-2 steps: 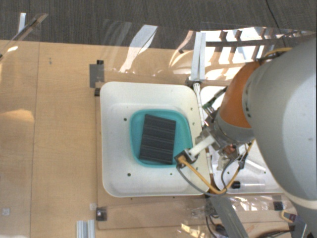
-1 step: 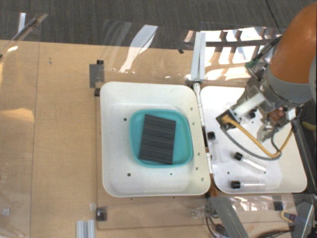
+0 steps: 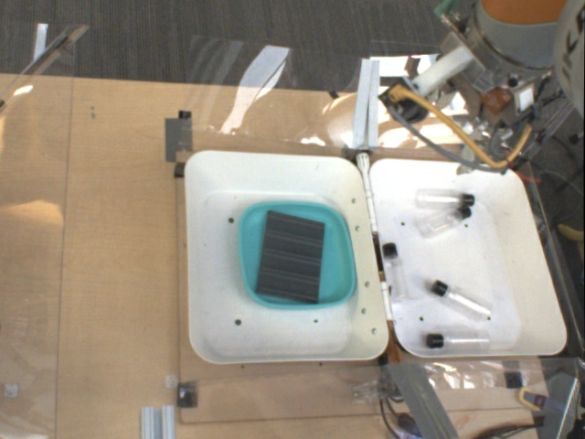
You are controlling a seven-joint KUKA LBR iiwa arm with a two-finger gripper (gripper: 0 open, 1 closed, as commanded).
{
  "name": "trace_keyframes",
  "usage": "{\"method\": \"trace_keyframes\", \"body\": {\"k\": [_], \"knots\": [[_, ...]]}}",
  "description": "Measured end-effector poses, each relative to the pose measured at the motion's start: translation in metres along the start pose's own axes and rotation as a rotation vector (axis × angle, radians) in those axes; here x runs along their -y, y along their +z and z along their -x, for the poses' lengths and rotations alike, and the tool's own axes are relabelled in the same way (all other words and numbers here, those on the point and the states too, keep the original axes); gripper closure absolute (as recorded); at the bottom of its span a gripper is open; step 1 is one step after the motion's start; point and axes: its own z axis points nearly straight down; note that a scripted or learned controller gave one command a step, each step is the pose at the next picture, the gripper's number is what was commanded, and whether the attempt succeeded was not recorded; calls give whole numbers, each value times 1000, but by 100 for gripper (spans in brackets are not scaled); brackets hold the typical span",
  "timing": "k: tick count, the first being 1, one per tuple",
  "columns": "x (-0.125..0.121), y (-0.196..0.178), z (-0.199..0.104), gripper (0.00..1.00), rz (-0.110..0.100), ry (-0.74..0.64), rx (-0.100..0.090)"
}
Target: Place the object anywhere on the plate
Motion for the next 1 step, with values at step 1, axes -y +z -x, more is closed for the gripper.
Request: {"method": "trace_keyframes", "body": {"k": [1], "knots": [[-5,-1,76,0,1,214,-1]]}}
